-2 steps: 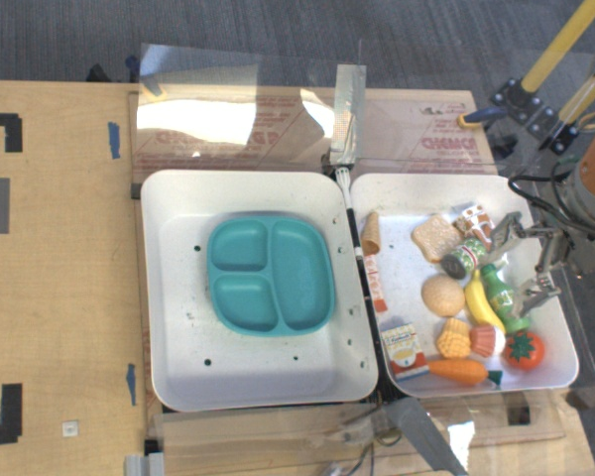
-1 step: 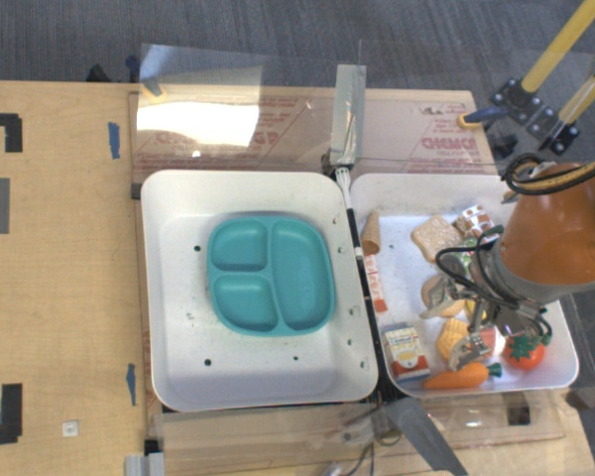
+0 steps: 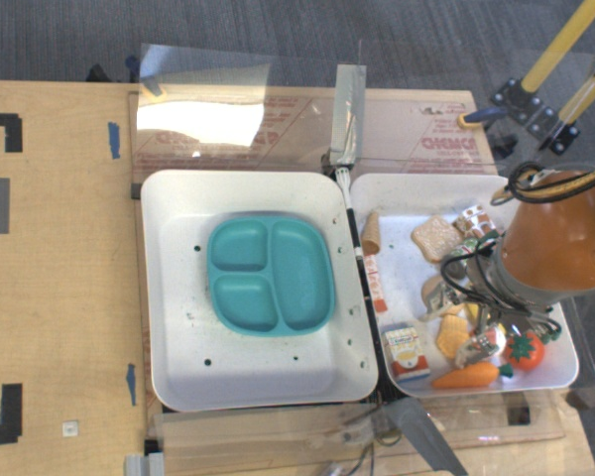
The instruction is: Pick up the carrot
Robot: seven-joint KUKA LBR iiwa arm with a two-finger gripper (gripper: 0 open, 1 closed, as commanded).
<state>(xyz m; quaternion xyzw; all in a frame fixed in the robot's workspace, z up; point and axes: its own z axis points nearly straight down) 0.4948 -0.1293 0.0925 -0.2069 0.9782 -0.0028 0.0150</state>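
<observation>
The orange carrot [image 3: 466, 376] lies flat along the front wall of the right bin [image 3: 407, 201], its tip pointing left. My gripper [image 3: 486, 335] hangs low over the front right part of that bin, just behind the carrot. The arm's orange band [image 3: 560, 241] and a tangle of black cables cover most of the gripper. Nothing is seen lifted off the bin floor.
Packed around the gripper are a red tomato-like toy [image 3: 527, 352], a yellow piece [image 3: 452, 332], a small carton [image 3: 407, 351], a round biscuit [image 3: 436, 237] and a cone [image 3: 370, 232]. The left bin [image 3: 169, 296] bears a teal divided plate [image 3: 272, 275].
</observation>
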